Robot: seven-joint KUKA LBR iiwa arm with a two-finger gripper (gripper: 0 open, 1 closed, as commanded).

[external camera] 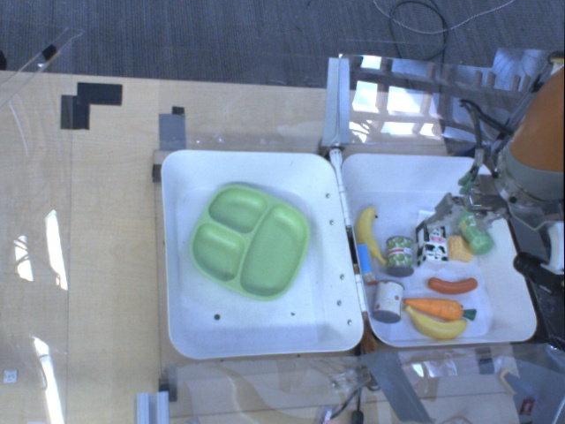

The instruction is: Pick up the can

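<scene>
The can [387, 299] lies in the right bin [521, 325], beside a carrot [433, 308] and 2 bananas. The claw [450, 212] hovers above a toy cow [432, 249], well short of it; its opening cannot be judged.

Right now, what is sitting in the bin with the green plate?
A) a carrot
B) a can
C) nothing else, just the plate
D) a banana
C. The green plate lies alone in the left bin; the bananas, carrot and can are all in the right bin.
</scene>
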